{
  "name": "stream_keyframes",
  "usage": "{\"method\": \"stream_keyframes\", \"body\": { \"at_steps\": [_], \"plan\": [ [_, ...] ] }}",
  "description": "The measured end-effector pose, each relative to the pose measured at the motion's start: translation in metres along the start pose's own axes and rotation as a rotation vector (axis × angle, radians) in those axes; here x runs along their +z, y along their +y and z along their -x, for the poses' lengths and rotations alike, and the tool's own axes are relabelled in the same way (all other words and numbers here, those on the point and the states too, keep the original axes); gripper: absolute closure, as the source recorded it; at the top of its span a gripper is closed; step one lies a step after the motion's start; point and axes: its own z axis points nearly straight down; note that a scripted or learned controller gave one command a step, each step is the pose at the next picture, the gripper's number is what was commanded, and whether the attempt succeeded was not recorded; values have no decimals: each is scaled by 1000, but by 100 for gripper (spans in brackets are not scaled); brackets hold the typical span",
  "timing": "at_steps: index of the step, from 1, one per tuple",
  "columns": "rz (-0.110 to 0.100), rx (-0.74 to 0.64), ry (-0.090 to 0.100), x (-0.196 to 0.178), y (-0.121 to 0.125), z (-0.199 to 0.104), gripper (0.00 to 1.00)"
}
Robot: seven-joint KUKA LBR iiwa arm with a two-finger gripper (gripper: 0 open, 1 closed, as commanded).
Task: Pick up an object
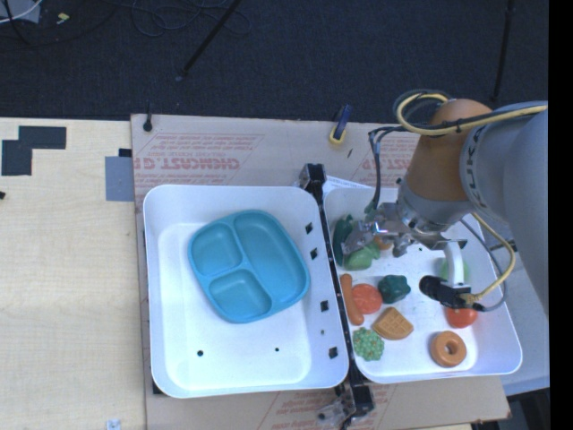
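1 fixed camera high above the bench (72, 267), angled down over both white bins (170, 348).

Smooth glossy white plastic bins (170, 240), matt blue plastic tray (247, 264), pale wood bench (63, 285), printed brown cardboard (224, 155)

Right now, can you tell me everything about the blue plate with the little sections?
The light blue plastic divided plate lies flat and right side up in the left white bin. It has rounded corners and three compartments: two along the top and a third below them. It looks smooth, like plastic. It sits turned at a slant, in the upper middle of the bin floor, resting on that floor. The toy foods are all in the other bin, apart from it.
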Motion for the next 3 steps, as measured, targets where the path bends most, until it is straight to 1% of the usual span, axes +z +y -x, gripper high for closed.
{"method": "stream_keyframes", "body": {
  "at_steps": [1,2,3],
  "plan": [
    [1,1,0,28,0,-2,0],
    [-1,4,1,17,-1,-1,100],
    [8,7,-1,-39,-10,-1,100]
  ]
}}
